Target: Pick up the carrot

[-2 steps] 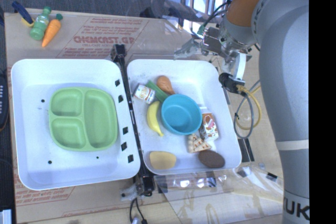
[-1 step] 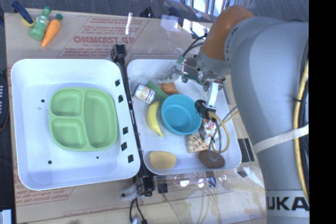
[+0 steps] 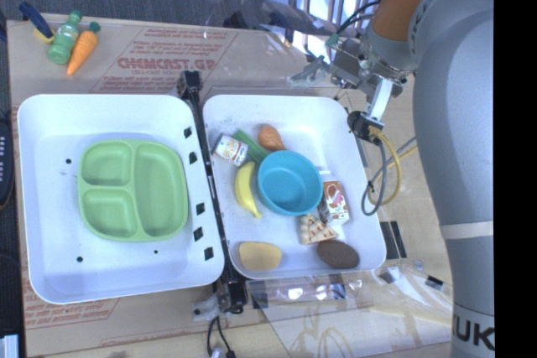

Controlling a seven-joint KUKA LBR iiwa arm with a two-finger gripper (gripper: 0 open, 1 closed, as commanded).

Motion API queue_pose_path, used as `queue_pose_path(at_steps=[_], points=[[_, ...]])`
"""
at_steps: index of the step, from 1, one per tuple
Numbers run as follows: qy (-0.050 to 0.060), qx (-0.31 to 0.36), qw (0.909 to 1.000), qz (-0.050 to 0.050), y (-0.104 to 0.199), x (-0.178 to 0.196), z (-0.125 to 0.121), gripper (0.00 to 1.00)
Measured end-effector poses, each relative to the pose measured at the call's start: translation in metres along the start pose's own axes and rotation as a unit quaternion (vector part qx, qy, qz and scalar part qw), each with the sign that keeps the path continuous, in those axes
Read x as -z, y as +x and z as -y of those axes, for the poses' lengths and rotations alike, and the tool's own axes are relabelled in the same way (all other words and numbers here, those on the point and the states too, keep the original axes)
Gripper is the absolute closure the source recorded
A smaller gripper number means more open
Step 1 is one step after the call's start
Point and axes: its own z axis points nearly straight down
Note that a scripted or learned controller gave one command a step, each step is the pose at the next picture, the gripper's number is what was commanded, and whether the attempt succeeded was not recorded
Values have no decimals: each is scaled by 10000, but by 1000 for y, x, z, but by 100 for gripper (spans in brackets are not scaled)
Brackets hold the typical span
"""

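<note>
My gripper (image 3: 323, 70) hangs over the bench just beyond the far rim of the right white bin (image 3: 357, 172). It is too blurred against the clutter there for me to tell whether it is spread or pressed together. I see nothing pinched in it.

The small orange toy carrot with a green top (image 3: 81, 50) lies outside both bins, on the brown cardboard sheet (image 3: 159, 42) at the far left corner. It is touching a green toy bottle (image 3: 63, 42) and is well apart from my gripper. Red print on the cardboard reads "CHEMCAST.GP"; the smaller lines under it are illegible.

My grey arm (image 3: 466, 138) shows the white letters "KU" at its lower end.

In the right bin a small labelled can (image 3: 231, 149) lies beside a round blue bowl (image 3: 289, 182), and I cannot read its label. A printed packet (image 3: 334, 201) is equally unreadable.
</note>
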Motion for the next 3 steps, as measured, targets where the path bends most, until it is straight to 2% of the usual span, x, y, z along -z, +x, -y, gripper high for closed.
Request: queue_pose_path(at_steps=[1,2,3], points=[[-3,-918,9958,1,3,149,3,0],[82,-3036,9528,56,36,139,44,0],[63,-4006,9162,79,47,96,59,0]])
